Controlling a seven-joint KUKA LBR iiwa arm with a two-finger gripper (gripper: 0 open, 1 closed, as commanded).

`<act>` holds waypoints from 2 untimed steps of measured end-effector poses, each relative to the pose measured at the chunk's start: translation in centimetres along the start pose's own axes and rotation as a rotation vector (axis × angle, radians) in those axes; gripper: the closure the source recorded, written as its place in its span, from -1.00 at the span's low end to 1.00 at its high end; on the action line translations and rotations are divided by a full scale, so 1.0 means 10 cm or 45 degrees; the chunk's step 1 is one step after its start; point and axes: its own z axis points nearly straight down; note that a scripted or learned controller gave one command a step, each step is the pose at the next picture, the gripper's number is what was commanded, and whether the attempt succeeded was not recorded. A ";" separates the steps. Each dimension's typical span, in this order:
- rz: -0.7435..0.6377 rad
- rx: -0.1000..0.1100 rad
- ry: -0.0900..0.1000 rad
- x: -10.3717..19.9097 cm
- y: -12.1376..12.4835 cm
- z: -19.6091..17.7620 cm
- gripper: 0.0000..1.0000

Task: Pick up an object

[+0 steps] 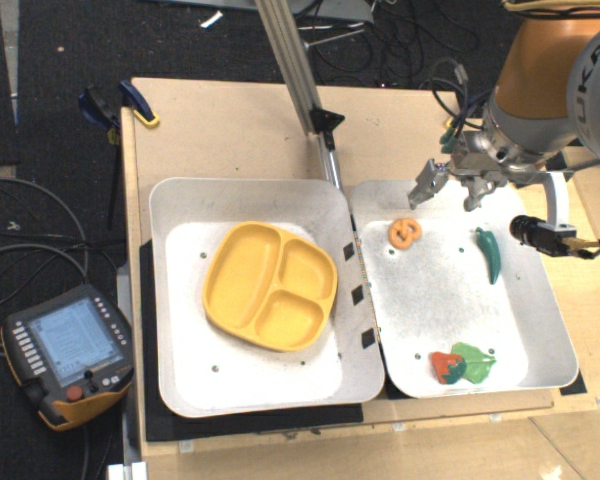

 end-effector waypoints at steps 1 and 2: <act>0.000 0.000 0.000 0.00 0.00 0.00 -1.00; 0.003 0.006 -0.001 0.04 -0.10 0.57 -1.00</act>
